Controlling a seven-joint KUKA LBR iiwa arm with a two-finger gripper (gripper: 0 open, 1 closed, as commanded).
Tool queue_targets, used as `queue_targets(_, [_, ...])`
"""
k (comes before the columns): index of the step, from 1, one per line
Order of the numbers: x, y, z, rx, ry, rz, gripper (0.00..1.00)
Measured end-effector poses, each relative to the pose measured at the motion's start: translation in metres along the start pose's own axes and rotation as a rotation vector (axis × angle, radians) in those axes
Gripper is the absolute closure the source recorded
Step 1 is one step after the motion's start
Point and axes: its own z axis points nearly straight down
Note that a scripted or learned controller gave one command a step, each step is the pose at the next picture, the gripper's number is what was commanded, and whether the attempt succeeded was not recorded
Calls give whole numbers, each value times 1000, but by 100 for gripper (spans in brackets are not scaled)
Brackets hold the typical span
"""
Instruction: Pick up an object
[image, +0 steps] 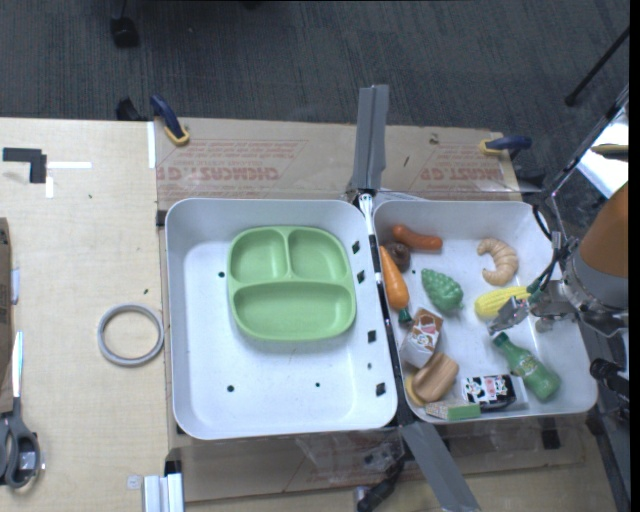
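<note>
My gripper (512, 314) reaches in from the right and hangs low in the right bin (560, 400). It is just in front of a yellow corn cob (499, 300) and above the cap end of a green bottle (528, 368). Nothing can be seen held in it. The same bin holds a croissant (498, 259), a green leafy toy (442, 290), an orange carrot (395, 280), a red sausage (418, 239), a small carton (423, 336), a hot dog bun (435, 378) and a black-and-white box (490, 391).
In the left bin (190, 380) lies a green divided plate (292, 282). A tape ring (131, 333) and scissors (16, 442) rest on the bench at left. Blue clamps (170, 119) sit at the cardboard's back edge. The arm's orange band (612, 240) is at the right.
</note>
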Motion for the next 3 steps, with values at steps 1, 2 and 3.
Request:
queue_targets(1, [0,20,11,4,5,12,0])
queue_targets(2, [-7,-28,-71,2,-9,150,0])
queue_targets(3, [-7,-28,-71,2,-9,150,0])
